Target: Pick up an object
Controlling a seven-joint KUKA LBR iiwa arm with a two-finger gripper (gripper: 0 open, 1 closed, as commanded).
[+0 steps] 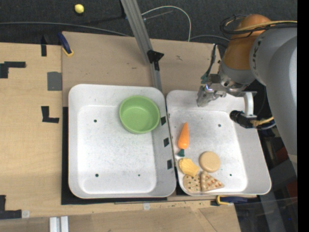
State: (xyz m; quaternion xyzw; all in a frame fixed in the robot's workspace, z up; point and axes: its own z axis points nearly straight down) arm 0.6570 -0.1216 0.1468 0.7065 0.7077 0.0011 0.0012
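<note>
Step in hand, as I read it: approach, no grasp made. Arm point(270, 52) comes in from the right; gripper point(207, 96) hangs over the far rim of the right bin, well apart from every object. Nothing sits between the jaws; whether they stand open or closed I cannot tell, the tips are too small and dark against the rim.

Next move, judged: travel toward the near half of the right bin, drop over one item, close. The toy carrot is the cleanest target, lying alone with bare floor on both long sides. The near-corner cluster is packed tight, so a grasp there risks nudging neighbours.

Containers, largest first:
- Counter point(29, 144): carries both bins side by side.
- Left bin point(84, 178): one green bowl point(139, 114), upright, at the far right of the bin floor, near the divide between bins.
- Right bin point(251, 173): toy carrot point(183, 136) near the left wall, roughly mid-bin, pointing away from the camera. Toward the near left corner: round tan biscuit-like piece point(209, 161), yellow corn-like piece point(188, 166) just beside it, then a pizza-slice-like piece point(211, 182) and a round cracker point(191, 183), these touching or nearly touching.

A small yellow ball point(79, 8) lies off the counter on the dark floor, far left.
</note>
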